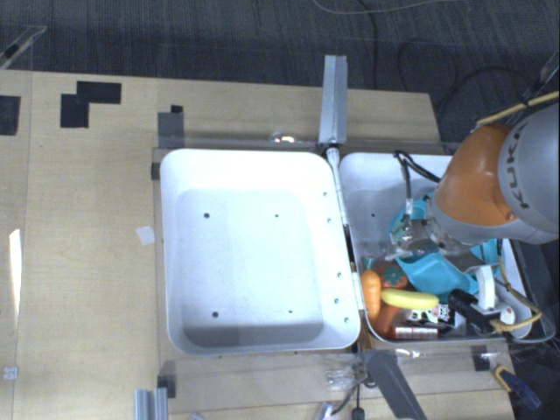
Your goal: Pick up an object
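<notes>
Left white bin (245, 261) bare-floored. In the right bin (372, 186), heaped at the near end: orange carrot (372, 294), yellow banana (409, 299), turquoise piece (435, 274), dark clutter. Hovering just above the heap, gripper (408, 239) under the orange-banded arm (490, 186); finger state impossible to tell.

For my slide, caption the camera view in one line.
KUKA arm's gripper lowered into the right bin above a turquoise object, banana and carrot; left bin alongside.

The arm (490, 191) runs off the right edge, its bulk hiding much of the right bin (372, 178); the claw (409, 239) beneath appears largely masked.
</notes>
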Robot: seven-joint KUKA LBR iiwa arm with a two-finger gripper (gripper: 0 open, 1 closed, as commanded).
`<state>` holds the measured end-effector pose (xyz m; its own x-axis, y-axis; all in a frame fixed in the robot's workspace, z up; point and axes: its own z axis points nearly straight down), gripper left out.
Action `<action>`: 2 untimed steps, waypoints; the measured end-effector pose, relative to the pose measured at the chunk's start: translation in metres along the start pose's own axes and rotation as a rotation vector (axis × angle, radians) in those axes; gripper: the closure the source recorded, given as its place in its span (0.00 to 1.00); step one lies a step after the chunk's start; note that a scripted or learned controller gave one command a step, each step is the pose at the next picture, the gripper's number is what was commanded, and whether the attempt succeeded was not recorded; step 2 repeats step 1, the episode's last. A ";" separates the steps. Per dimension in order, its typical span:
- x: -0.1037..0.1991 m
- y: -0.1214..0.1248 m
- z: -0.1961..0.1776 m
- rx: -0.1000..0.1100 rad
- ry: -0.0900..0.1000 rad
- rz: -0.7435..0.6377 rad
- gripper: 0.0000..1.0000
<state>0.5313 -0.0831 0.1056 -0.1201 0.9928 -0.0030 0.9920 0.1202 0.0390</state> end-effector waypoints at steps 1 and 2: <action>0.059 -0.001 -0.127 0.036 0.001 0.087 1.00; 0.059 -0.001 -0.127 0.036 0.001 0.087 1.00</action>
